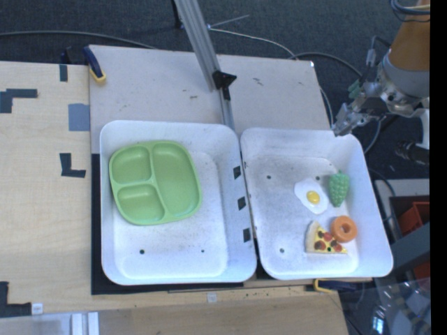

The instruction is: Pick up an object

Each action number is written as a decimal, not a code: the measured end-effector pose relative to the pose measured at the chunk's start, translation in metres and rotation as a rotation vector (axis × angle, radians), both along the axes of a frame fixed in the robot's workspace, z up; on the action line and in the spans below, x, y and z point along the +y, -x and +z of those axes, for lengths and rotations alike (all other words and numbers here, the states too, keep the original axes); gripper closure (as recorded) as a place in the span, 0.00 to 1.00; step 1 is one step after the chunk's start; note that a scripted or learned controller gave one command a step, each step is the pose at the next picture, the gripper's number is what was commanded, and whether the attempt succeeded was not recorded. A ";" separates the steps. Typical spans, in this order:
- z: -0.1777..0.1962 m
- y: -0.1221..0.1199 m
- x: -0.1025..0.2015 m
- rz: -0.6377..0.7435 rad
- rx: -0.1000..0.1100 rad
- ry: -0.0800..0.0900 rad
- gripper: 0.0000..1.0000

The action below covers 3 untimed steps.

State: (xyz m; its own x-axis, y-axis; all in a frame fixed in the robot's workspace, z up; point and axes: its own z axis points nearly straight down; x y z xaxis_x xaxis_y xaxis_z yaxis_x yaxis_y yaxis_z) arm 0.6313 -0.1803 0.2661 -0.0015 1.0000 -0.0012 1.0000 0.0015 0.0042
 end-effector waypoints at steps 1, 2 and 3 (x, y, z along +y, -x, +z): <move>-0.010 0.002 0.044 0.003 0.006 -0.002 1.00; -0.021 0.016 0.090 0.003 0.007 -0.002 1.00; -0.015 0.023 0.145 0.005 0.006 -0.003 1.00</move>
